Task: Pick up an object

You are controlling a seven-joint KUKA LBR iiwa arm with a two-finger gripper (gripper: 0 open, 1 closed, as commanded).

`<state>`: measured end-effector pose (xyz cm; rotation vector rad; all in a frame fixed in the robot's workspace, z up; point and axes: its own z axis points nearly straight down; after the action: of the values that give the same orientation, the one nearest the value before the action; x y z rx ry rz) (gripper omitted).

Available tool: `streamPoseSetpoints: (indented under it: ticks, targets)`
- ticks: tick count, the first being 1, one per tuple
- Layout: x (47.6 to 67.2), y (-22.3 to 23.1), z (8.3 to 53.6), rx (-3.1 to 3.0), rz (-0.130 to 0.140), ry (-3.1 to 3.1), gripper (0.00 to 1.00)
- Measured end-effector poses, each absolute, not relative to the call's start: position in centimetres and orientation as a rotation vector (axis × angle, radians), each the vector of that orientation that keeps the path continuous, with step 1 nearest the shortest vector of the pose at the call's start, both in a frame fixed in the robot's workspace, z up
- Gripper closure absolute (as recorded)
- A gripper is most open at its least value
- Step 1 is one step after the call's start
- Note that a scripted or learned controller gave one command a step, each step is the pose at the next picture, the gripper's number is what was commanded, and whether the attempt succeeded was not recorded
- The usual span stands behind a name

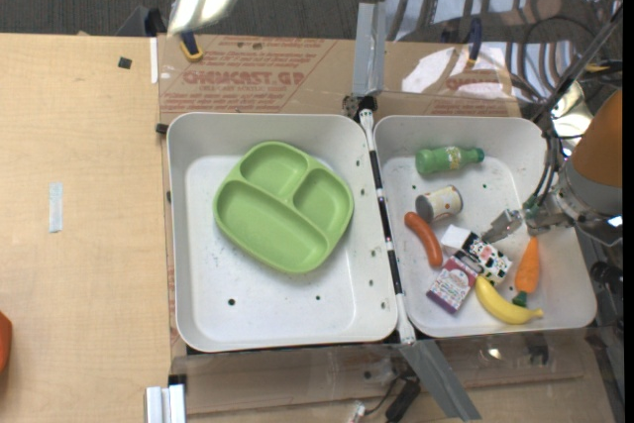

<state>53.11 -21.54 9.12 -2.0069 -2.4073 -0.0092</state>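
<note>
I see my fingers low in the right bin, but I cannot tell whether they are spread or pressed together. Crowded just beside them lie a carrot, a banana, a black-and-white carton and a purple packet. A sausage, a can and a green bottle lie toward the divider. The left bin holds a green plate with bare floor around it.

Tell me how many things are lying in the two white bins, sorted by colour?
Green: 2, the divided plate and the bottle
Orange or red: 2, the sausage and the carrot
Yellow: 1, the banana
Grey-brown: 1, the can
Purple-pink: 1, the packet
Black and white: 1, the small carton
Total: 8
</note>
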Motion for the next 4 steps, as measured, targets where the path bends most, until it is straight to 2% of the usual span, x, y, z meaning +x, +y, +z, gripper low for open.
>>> streamPoseSetpoints:
  ticks: [1, 2, 3, 4]
  targets:
    - [49.3, -21.6, 9.1, -1.951, -0.008, -2.453, 0.0]
    - [49.3, -21.8, 9.9, -1.962, -0.004, -2.449, 1.0]
    - [48.1, -20.7, 9.0, -1.971, 0.002, -2.443, 1.0]
    - [53.1, -20.6, 9.3, -1.976, 0.002, -2.442, 1.0]
